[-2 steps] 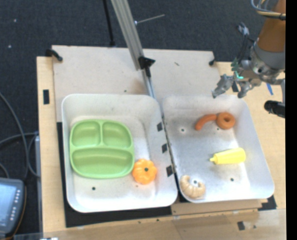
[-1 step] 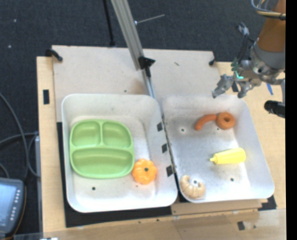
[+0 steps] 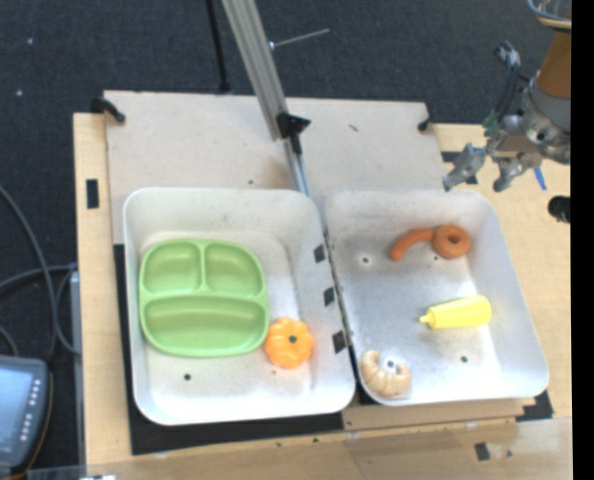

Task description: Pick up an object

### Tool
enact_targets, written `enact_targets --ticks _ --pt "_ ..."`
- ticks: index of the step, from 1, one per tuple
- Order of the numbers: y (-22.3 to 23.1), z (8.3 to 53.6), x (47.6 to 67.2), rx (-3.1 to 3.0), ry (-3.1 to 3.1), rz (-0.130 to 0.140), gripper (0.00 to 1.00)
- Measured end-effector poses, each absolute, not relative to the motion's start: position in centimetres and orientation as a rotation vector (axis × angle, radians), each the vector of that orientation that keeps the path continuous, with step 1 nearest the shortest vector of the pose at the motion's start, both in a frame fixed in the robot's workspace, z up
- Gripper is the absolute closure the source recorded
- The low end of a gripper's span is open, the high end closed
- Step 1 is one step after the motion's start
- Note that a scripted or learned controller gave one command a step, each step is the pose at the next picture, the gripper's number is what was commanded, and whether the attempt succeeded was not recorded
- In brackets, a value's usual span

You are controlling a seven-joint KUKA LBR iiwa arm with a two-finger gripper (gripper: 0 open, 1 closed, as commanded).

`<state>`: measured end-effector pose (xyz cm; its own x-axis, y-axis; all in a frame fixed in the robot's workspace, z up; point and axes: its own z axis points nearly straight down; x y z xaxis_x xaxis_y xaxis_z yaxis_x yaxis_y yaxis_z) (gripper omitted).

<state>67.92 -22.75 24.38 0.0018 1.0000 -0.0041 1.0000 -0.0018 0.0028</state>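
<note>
I look down on a dark carpet floor [image 3: 97, 28]. A pale wooden bench [image 3: 192, 143] sits on it. A shiny metal pole [image 3: 255, 53] leans up from the middle of the bench toward the top. Black cables [image 3: 22, 243] curl on the floor at the left. A small grey screen [image 3: 7, 413] sits in the bottom left corner.

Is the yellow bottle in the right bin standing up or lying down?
Lying down. The yellow bottle rests on its side on the floor of the right bin, its nozzle pointing toward the left bin.
</note>
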Motion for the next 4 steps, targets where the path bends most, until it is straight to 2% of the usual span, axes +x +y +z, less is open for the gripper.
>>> enact_targets --ticks 1,2,3,4 --pt "-19.7 32.2 66.2 2.209 2.221 0.009 0.0" --pt "-19.8 31.6 66.1 2.216 2.224 0.001 0.0" --pt "-21.5 42.2 63.8 2.214 2.214 0.006 0.0" --pt "-22.7 36.8 68.0 2.217 2.223 -0.004 0.0"
